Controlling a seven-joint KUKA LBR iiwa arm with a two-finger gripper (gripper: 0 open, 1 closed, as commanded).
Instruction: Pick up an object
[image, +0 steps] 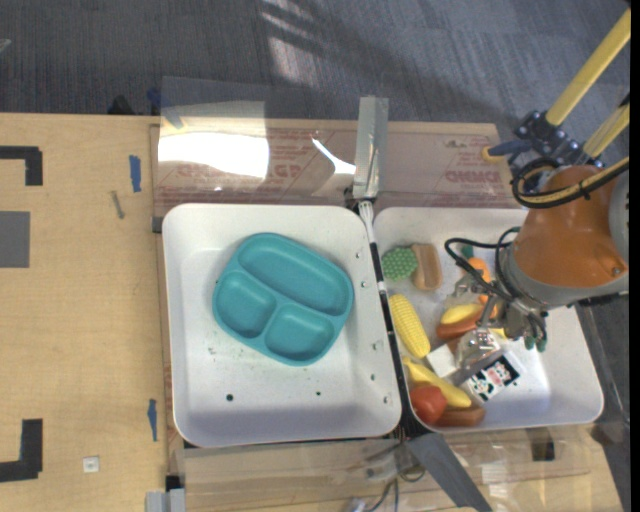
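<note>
Wooden worktop (70, 330) at left, bare but for black tape marks. Left bin (190, 390): one teal divided plate (283, 298), lying flat and slightly askew, near the bin's middle. A few dark specks on the bin floor.

Right bin (570, 385): toy foods crowded along its left side. Green round piece (399, 262) at top, touching a tan bread-like piece (428, 266). Below them, corn (408, 324), long axis running top-left to bottom-right, close beside the dividing wall. Below the corn, a banana (437, 385) angled toward bottom-right, lying against a tomato (430, 402) at the bin's lower edge. A yellow-orange piece (459, 318) lies right of the corn; identity unclear.

Arm (565, 240) enters from the right, orange band over the bin. Gripper (478, 352) is low among the foods, just right of the corn and above the banana. A black-and-white card (495, 377) lies beside it. Cables and wrist hide the fingers; cannot tell their spread, or whether anything is held.
</note>
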